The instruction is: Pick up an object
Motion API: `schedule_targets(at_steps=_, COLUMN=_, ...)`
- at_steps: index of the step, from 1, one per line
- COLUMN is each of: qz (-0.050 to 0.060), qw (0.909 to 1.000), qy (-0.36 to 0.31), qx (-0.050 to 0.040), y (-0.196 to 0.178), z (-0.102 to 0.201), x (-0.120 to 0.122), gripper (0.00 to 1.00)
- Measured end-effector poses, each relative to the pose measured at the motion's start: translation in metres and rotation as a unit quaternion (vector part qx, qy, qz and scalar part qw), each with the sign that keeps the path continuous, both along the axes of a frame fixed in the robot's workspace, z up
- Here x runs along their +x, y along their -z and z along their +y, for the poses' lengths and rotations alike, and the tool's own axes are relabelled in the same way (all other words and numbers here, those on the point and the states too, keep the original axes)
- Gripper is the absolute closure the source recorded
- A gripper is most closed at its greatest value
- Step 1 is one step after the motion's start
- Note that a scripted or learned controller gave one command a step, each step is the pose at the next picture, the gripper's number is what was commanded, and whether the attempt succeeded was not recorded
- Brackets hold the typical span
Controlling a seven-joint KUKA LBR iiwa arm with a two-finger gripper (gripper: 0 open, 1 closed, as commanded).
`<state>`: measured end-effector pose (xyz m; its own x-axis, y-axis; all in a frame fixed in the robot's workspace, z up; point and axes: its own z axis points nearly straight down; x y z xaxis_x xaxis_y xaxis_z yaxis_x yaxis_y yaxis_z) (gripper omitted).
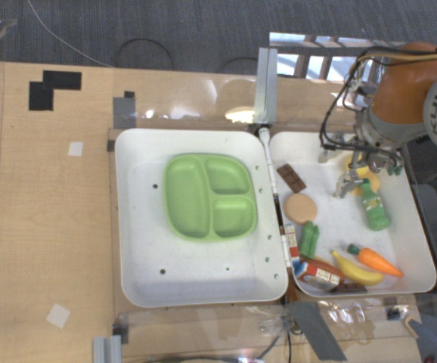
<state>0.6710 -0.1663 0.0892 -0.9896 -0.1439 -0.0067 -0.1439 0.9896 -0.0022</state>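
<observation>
Green bottle (374,209) just below gripper (357,177)

Two white bins: the left bin (135,278) and the right bin (419,267). One green plate (207,195) at centre frame. In the right half: one chocolate bar (291,177), one round cookie (301,208), one green bottle (373,206), one small green piece (308,240), one banana (354,268), one carrot (376,261), one red packet (320,271).

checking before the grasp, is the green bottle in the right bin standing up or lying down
Lying down. The green bottle rests lengthwise on the right bin floor, just below the gripper.
</observation>
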Motion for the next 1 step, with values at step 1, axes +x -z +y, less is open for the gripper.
schedule_targets(at_steps=1, qz=-0.009, qw=1.0, qy=-0.002, qx=-0.0016, y=-0.0156, z=0.0013, x=0.0048, gripper=1.0)
